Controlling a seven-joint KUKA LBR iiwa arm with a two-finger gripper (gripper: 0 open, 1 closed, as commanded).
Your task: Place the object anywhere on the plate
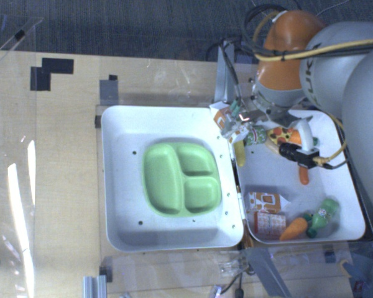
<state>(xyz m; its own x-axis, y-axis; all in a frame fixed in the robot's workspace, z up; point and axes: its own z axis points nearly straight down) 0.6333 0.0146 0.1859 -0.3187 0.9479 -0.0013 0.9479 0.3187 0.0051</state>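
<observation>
Plate (181, 180): green, three compartments, seated mid left bin (121, 135), nothing on it yet. No obstruction is seen between plate and the divider where the two bins meet.

Step in hand, as judged: pick in right bin (351, 219), then carry over to plate. To be done well: one item should be isolated before closing, since the clutter under the gripper is tightly packed and a multi-item or edge grab is likely. Lift should be taken high enough to clear both bin walls at the divider before translating left. Release is best made low over the large left compartment, widest target, least chance of roll-off.

Candidate objects, right bin: yellow piece (239, 152) lying against the divider wall, just beside the gripper; mixed small items near the wrist, not separable at this res. Further fwd: printed carton (265, 211), carrot (294, 228) touching green bottle (322, 216). Which one is the target can't be told.

Gripper (239, 121): positioned at rear-left corner of right bin, close over the clutter. Pincer state can't be told; nothing is confirmed as held.

Arm: entered from right, orange band (287, 45) above the wrist, wrist pitched down toward the bin corner, cabling draped over the right bin.
</observation>
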